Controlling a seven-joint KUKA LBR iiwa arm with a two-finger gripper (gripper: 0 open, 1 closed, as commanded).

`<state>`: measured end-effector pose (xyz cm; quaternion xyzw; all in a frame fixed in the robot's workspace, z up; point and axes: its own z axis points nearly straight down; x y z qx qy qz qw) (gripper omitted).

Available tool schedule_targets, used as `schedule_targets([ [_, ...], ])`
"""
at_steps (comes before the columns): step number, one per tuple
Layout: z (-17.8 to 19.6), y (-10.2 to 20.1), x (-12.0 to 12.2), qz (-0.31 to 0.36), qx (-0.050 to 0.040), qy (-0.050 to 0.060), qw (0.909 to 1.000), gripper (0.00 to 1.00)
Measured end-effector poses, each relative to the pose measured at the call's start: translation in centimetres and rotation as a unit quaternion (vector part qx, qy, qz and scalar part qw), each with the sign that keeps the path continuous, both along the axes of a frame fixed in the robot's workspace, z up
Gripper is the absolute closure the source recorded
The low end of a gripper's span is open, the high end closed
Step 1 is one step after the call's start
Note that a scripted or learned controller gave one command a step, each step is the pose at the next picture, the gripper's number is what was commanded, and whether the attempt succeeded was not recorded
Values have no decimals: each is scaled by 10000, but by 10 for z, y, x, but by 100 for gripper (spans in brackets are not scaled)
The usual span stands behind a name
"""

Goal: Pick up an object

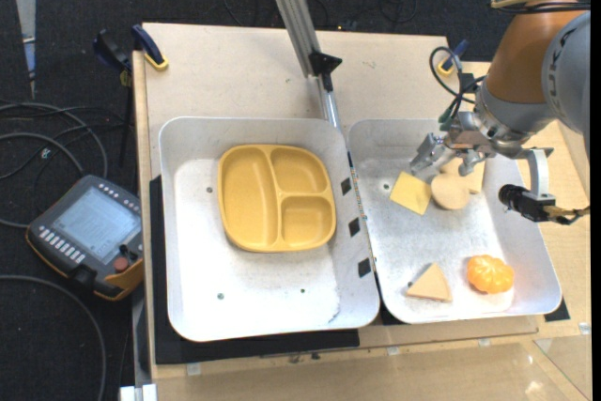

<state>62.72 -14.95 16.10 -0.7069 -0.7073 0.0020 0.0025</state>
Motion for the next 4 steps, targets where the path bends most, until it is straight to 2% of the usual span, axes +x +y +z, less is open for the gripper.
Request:
schedule_targets([
  [1, -56, 7, 7, 15, -1, -11, 10000, 0],
  [2, -66, 7, 7, 10, -6, -23, 10000, 0],
  [3, -55, 7, 8, 8, -9, -39, 10000, 100],
  [4, -9, 12, 4, 12, -7, -58, 10000, 100],
])
